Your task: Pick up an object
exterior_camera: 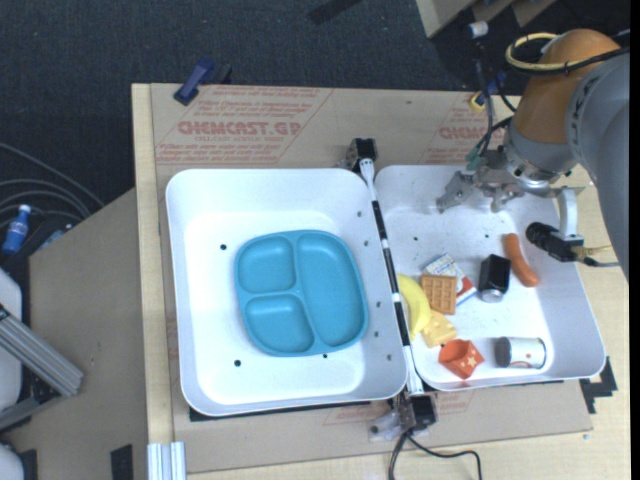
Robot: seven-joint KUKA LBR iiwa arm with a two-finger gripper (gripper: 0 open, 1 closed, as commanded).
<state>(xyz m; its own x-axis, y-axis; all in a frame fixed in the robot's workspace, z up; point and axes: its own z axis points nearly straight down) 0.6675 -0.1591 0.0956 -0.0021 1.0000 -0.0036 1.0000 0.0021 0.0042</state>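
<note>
Poised over the back of the right bin (570, 343), the tool (478, 194) hangs with its fingers spread wide and nothing between them, its tips close above the bare white floor near the bin's far wall. None of the candidates has been lifted: an orange sausage (520, 259), a black cylinder (494, 276), a waffle (439, 293), a banana (416, 305), a red piece (459, 358) and a silver can (520, 351) all lie in the near half of that bin, apart from the tool. A blue divided plate (298, 291) sits in the left bin (190, 298). The pick appears to be at the approach step; the next move calls for travelling toward one item, centring the open fingers over it, descending and closing.
</note>
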